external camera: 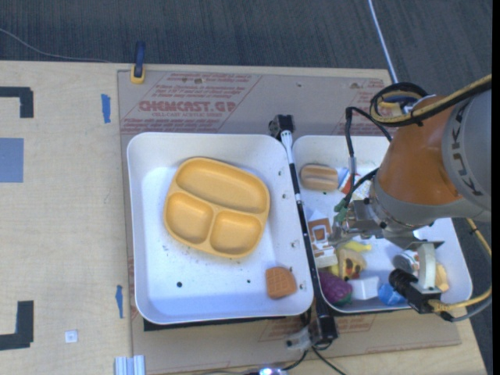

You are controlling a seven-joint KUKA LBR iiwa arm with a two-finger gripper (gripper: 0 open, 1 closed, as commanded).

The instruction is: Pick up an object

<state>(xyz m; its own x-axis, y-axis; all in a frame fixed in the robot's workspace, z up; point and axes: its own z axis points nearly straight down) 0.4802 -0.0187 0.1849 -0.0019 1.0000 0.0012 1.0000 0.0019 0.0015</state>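
The arm (pixel 426 162) reached in from the right and hung over the right bin (pixel 461 244), its grey and orange body covering much of it. The hand (pixel 348 225) sat low over the bin's left half, among the clutter; whether it was apart or together could not be told.

The objects for picking lay mostly in that bin. A bun (pixel 318 177), tan and rounded like a hot-dog roll, rested at the far left corner. Near the front edge sat a purple, bumpy piece (pixel 337 289) like a grape bunch, with a smooth blue piece (pixel 389 294) to its right and a yellow piece (pixel 351 262) just behind. A small card (pixel 319 231) with an orange-brown print lay flat beside the dividing rim.

The left bin (pixel 148 209) held a glossy yellow plate (pixel 216 205) of moulded plastic, rounded, with three compartments. A brown, square-ish cookie (pixel 280 282) with a rough surface lay near that bin's front right corner, well apart from the plate.

Both bins were shallow, white and smooth, standing on a cardboard sheet (pixel 195 100) with red print on the pale wooden counter (pixel 62 233).
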